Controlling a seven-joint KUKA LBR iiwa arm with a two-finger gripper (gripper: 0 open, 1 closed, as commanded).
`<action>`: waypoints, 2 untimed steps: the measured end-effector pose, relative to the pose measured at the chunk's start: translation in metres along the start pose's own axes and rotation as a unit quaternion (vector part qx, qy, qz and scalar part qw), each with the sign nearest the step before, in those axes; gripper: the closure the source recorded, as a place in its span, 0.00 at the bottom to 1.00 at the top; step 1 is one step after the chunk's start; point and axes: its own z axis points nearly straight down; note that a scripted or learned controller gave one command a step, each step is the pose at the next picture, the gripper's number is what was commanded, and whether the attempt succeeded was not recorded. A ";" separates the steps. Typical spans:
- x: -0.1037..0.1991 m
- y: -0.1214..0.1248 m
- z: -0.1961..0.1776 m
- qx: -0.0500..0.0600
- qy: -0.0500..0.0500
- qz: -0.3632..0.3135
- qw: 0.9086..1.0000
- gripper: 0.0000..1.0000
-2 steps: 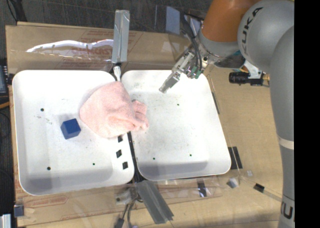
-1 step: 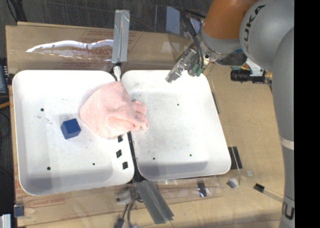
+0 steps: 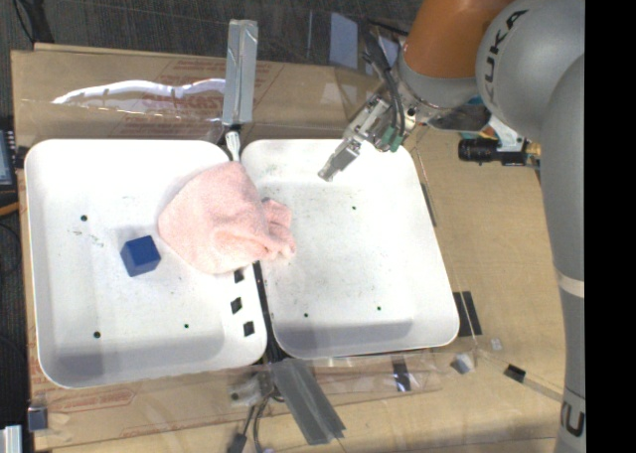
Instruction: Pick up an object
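1. We see two bins side by side on the bench (image 3: 497, 272): the left bin (image 3: 60, 242) and the right bin (image 3: 397, 262), their inner walls touching.
2. We find a cloth (image 3: 224, 218) draped across that shared divide, mostly in the left bin, one edge spilling into the right bin.
3. We see a cube (image 3: 141, 254) in the left bin, just left of the cloth and apart from it.
4. We place the gripper (image 3: 333, 167) above the right bin's far part, right of the cloth, the arm (image 3: 517, 54) reaching in from the right.
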 end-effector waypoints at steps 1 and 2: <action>0.046 0.016 0.142 0.001 0.004 -0.114 0.993 0.00; 0.032 0.029 0.140 0.000 0.001 -0.065 0.998 0.00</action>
